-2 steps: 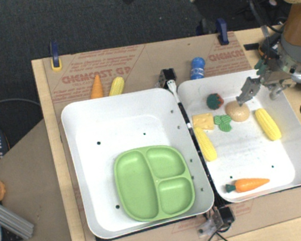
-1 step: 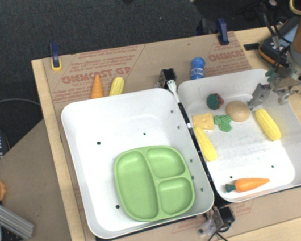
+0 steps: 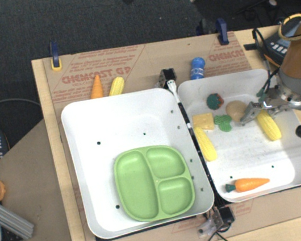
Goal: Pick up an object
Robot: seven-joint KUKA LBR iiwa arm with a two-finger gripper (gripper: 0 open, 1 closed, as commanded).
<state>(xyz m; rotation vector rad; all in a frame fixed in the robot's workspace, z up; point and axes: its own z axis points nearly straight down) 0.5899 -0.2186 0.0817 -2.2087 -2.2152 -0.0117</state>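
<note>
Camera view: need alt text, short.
The gripper reaches in from the right over the right bin, beside a tan potato, among corn cobs, a cheese block, broccoli, a dark-green vegetable and a carrot. The left bin holds a green divided plate.

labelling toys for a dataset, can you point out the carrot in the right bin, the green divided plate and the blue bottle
carrot (image 3: 249,184), camera view, middle of its orange body
green divided plate (image 3: 154,182), camera view, central divider
blue bottle (image 3: 197,69), camera view, middle of its body
</note>
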